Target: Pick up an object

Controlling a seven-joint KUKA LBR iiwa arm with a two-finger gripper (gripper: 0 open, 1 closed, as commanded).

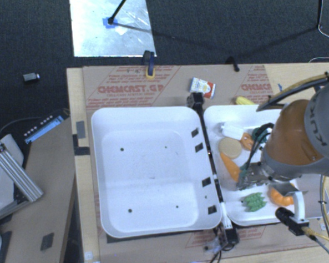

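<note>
Arm [298,139] low over right bin [236,215]

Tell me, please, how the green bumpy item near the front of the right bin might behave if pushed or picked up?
The green bumpy item looks like small plastic toy food, so probably light and rigid. Its knobbly, elongated shape suggests it would slide or pivot rather than roll. It lies close to the right bin's front wall, which may crowd the jaws.

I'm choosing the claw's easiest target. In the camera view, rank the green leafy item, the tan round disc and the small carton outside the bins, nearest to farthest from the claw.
1. Green leafy item, just below the claw, near the right bin's front edge.
2. Tan round disc, above the claw, mid-bin.
3. Small carton, on the cardboard beyond both bins.
</note>
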